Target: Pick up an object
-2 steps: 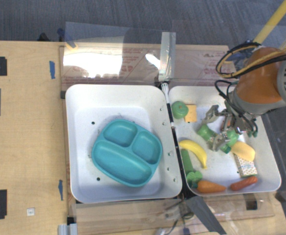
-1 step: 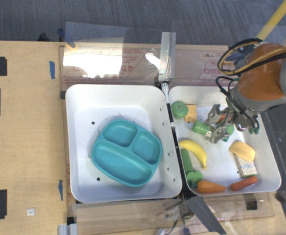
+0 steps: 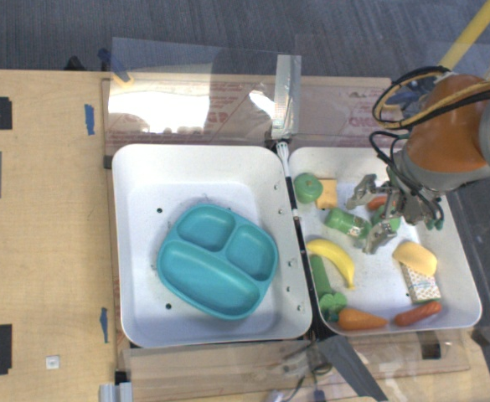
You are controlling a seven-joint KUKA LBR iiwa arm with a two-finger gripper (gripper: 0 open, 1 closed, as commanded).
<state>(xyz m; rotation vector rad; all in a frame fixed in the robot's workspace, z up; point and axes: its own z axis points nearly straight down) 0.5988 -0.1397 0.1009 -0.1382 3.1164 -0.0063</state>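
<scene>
On the wooden worktop (image 3: 35, 249) two shallow white bins sit side by side. The left bin (image 3: 136, 174) holds a teal divided plate (image 3: 218, 260), lying flat and slightly askew. The right bin (image 3: 462, 283) carries a scatter of toy food: a green round piece (image 3: 307, 188) near the top left corner with a pale yellow block (image 3: 327, 194) touching it on the right, a small green item (image 3: 342, 220) just below, a yellow banana (image 3: 332, 260) curving toward the bin's middle, a dark green vegetable (image 3: 322, 283) along the dividing wall, an orange carrot (image 3: 362, 318) and a red sausage (image 3: 417, 312) at the bottom edge, and a yellow lemon-like piece (image 3: 416, 258) resting above a small printed packet (image 3: 423, 286). The arm (image 3: 450, 136) reaches in from the right, its orange band sitting above the wrist. The gripper (image 3: 377, 212) hangs low over the upper middle of the right bin with its fingers (image 3: 363, 191) spread — nothing sits between them — and the small green item lies just beside the lower fingertip, to its left.
</scene>
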